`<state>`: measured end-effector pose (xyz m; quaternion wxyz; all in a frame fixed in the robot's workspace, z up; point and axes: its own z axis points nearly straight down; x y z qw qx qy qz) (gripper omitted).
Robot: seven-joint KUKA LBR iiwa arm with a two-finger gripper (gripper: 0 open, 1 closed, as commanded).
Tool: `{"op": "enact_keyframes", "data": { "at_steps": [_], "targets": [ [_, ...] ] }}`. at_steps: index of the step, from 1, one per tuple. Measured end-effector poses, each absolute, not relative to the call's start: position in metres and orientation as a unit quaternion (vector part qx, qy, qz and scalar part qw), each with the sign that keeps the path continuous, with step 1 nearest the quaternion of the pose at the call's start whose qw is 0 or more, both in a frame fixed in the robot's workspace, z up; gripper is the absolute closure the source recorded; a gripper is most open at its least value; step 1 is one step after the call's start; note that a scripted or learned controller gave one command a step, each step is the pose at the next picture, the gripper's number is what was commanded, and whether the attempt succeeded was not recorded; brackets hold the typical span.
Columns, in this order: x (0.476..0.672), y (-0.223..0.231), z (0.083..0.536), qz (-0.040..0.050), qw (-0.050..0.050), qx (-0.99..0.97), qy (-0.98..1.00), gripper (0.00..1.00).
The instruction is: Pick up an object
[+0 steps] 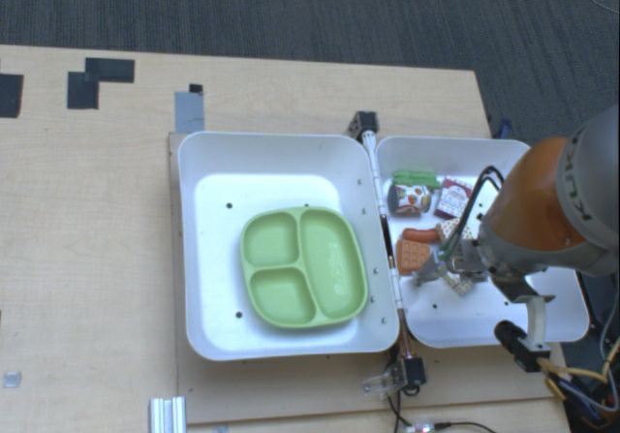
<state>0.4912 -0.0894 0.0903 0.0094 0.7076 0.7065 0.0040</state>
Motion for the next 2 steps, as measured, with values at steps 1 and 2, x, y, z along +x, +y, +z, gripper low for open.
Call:
{"op": "enact_keyframes", "data": {
  "at_steps": [1,2],
  "targets": [
    [0.4913,-0.0893,0.0897,0.0039,0.010,0.708,0.706,0.00],
    [0.4913,-0.0879,0.0897,0.0035,0.011,0.708,0.706,0.00]
  ]
}}
